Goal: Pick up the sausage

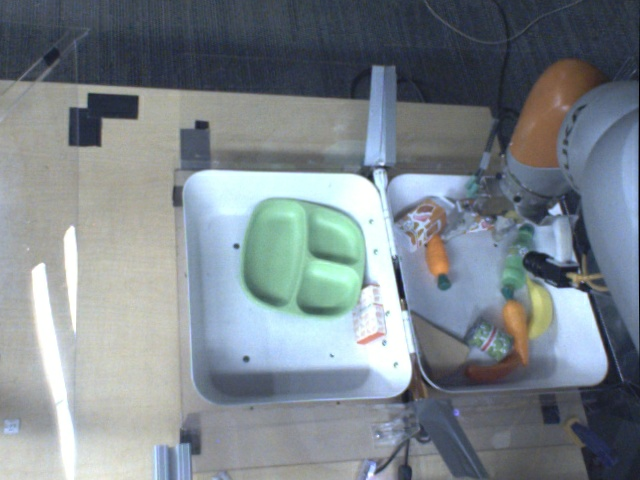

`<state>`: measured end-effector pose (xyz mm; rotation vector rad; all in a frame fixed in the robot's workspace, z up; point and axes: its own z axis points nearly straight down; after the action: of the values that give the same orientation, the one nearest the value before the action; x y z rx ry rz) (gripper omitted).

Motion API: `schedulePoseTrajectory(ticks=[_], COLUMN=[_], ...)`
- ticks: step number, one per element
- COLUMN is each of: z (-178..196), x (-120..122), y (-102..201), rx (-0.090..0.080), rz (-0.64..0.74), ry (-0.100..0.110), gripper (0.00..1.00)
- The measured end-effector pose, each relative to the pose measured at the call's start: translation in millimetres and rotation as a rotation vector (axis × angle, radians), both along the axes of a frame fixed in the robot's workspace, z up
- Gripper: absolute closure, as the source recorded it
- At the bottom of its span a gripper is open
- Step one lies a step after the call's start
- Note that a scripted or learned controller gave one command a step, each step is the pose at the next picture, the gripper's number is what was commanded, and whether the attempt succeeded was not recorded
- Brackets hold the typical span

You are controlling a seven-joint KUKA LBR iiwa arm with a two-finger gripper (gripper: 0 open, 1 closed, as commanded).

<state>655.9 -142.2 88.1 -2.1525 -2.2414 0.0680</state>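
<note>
— Sausage [493, 372] is lying against the right bin's [570, 373] near wall, touching the can [489, 342].
— Arm [560, 138] is hovering over the far side; gripper state, cannot tell. Approaching low along that wall should avoid the can.

Both white bins [215, 368] appear smooth matt plastic, the green tray [300, 255] smooth plastic with a soft sheen, the sausage [492, 372] glossy, the bench [110, 298] pale wood-look with glare, the divider [380, 118] brushed metal, the arm [590, 148] smooth grey and orange.
</note>
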Motion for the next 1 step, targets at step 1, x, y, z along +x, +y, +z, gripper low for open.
schedulePoseTrajectory(ticks=[1], z=[0.0], x=[0.0], y=[0.0], rx=[0.000], rz=[0.000], ry=[0.000], gripper=[0.00])
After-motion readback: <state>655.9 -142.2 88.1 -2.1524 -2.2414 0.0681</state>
